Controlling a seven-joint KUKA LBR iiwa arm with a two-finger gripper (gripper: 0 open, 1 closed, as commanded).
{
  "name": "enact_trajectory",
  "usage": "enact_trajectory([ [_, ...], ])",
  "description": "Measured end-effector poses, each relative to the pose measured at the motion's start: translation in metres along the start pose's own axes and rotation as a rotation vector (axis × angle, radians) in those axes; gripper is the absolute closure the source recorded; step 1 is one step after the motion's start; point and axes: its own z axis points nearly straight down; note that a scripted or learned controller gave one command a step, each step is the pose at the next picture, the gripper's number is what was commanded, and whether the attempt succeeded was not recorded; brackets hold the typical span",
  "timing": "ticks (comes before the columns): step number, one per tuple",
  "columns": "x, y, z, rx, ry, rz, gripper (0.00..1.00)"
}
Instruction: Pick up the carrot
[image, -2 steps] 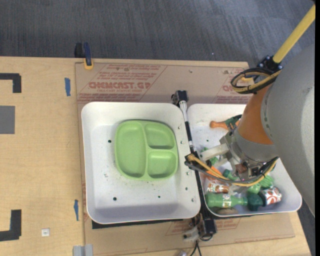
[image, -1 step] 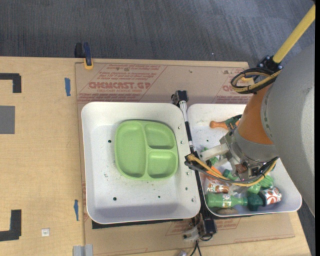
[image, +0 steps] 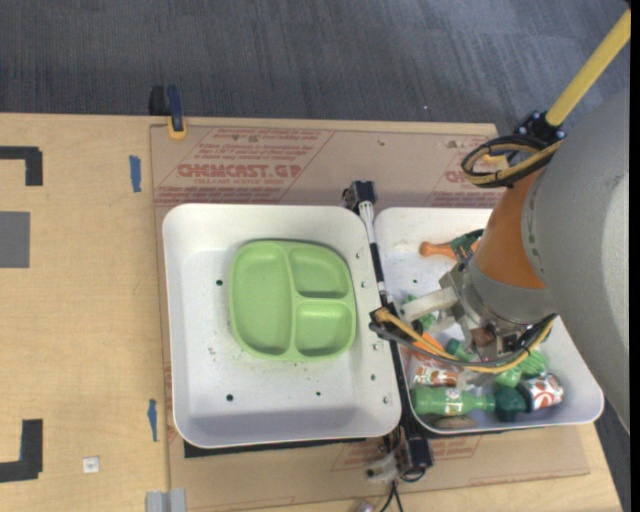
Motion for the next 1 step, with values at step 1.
enact_trajectory([
  [1, 0.0, 0.0, 0.0, 0.0, 0.0, 0.0, 0.0],
])
